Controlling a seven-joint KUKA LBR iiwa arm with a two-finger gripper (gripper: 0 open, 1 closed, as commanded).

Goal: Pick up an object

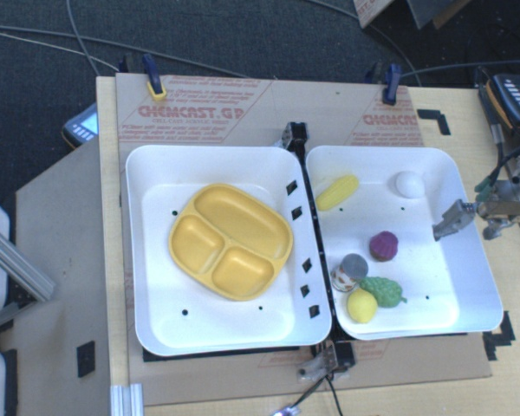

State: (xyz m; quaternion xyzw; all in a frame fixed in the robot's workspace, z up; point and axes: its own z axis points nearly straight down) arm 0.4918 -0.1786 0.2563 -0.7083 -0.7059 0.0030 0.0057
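Two white bins sit side by side on the table; using the divider (305, 224) between them as landmark. Left of it: left bin (147, 232) with a yellow tray (231, 241) lying flat mid-bin, compartments up, likely a drop spot.

Right of divider: right bin (468, 276) holds the pick candidates. Corn (337, 191) just beside the divider, toward the far end. White ball (408, 183) further right. Purple ball (383, 246) mid-bin, alone, well apart from the others, so probably the easiest grab. Near end, tight against divider: grey disc (353, 267), lemon (362, 306), green toy (384, 291), all clustered and touching, so awkward to grasp.

End effector (455, 219) sits at the right bin's far-right edge, away from the divider, above the rim, touching no object. Cannot tell its opening; too small and blurred. Nothing picked yet.
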